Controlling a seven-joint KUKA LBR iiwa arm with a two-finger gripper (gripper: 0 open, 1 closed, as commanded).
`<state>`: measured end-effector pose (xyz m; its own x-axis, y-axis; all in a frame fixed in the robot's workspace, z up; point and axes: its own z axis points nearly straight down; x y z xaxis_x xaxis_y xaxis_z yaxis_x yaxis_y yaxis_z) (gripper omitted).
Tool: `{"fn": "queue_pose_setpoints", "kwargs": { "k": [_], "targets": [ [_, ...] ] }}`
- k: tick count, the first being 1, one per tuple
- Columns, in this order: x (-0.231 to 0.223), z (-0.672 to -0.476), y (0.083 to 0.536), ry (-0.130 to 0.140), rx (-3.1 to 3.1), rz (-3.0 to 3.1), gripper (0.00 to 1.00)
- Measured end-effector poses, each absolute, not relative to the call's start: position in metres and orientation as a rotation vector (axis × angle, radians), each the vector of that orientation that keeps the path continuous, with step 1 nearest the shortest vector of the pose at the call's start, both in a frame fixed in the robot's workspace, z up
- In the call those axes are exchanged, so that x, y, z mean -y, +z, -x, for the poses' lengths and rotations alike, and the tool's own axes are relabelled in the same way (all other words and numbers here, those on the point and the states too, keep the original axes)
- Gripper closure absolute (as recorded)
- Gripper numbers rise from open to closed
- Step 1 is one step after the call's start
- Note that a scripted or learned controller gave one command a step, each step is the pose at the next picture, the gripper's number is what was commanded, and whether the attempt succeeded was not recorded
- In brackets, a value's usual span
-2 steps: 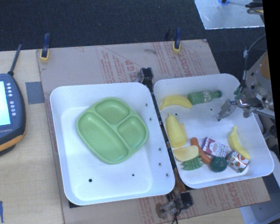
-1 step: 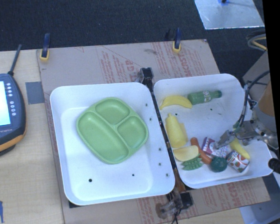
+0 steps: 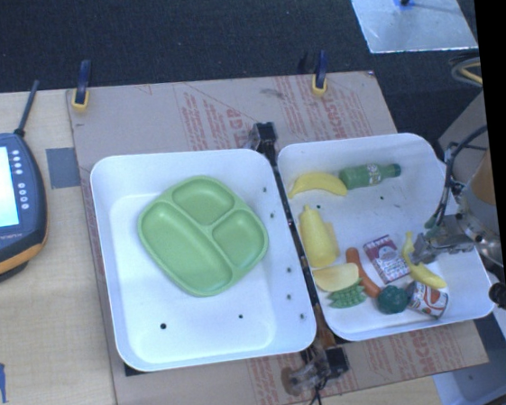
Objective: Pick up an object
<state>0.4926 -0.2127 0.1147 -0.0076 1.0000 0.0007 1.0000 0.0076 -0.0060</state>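
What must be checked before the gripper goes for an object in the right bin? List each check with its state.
1. Gripper is over the right bin: ok, at its right side.
2. Target close by: ok, a yellow banana lies just beside the fingertips.
3. Fingers open wide enough: cannot tell, too small and blurred.
4. Target free of neighbours: not ok, the red-and-white packet and the can crowd it.
5. Nothing held already: cannot tell.
6. Green divided plate out of the way: ok, it sits in the left bin.
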Motion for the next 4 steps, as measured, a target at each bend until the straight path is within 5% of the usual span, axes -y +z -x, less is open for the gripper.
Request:
{"fn": "queue_pose_setpoints", "kwargs": {
  "k": [1,2,3,4],
  "targets": [
    [0.199,-0.612,0.188,0.000,2.226,2.217,1.00],
    [0.199,-0.611,0.187,0.003,2.225,2.216,0.00],
    [0.212,-0.532,0.179,0.005,2.224,2.215,0.00],
    [0.212,-0.487,0.094,-0.002,2.226,2.217,0.00]
  ]
}}
